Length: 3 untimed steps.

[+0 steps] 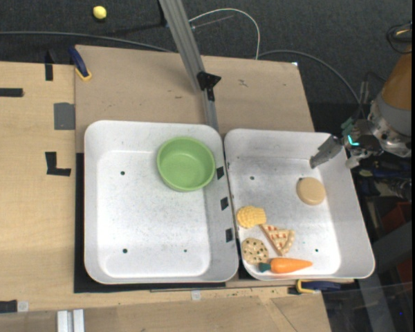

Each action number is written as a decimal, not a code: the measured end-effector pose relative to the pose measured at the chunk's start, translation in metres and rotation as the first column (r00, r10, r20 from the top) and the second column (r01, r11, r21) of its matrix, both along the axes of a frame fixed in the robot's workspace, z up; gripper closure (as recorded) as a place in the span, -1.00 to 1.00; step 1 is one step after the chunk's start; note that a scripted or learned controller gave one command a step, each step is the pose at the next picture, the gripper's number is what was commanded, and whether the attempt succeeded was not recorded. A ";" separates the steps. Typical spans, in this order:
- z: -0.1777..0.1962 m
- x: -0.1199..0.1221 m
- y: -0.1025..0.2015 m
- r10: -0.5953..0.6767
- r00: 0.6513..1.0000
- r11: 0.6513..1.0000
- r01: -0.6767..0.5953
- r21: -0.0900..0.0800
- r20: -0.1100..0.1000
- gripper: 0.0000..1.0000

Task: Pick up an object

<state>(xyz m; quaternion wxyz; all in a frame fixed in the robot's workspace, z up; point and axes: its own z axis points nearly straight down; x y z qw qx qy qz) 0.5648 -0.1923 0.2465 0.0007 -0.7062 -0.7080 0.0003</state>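
Note:
My gripper (324,152) hangs over the far right part of the right bin (277,138), just above and right of a tan round bun (310,190), and nothing shows in its grasp. At the front of that bin lie a yellow corn piece (251,217), a pizza slice (279,238), a cookie (254,250) and an orange carrot (289,265). A green bowl (186,163) stands upright in the far part of the left bin (124,213).
A grey slanted pole (187,43) ends at the far edge between the two bins. Cables loop behind the right bin. A small yellow ball (99,12) lies on the dark floor at the back left. A blue and yellow clamp (80,64) sits on the board's far left corner.

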 end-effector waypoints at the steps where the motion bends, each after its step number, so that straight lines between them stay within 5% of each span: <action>1: -0.063 -0.006 0.003 -0.001 1.000 1.000 0.001 0.001 -0.006 -1.00; 3: -0.153 -0.008 0.004 -0.002 1.000 1.000 0.002 -0.009 0.011 -1.00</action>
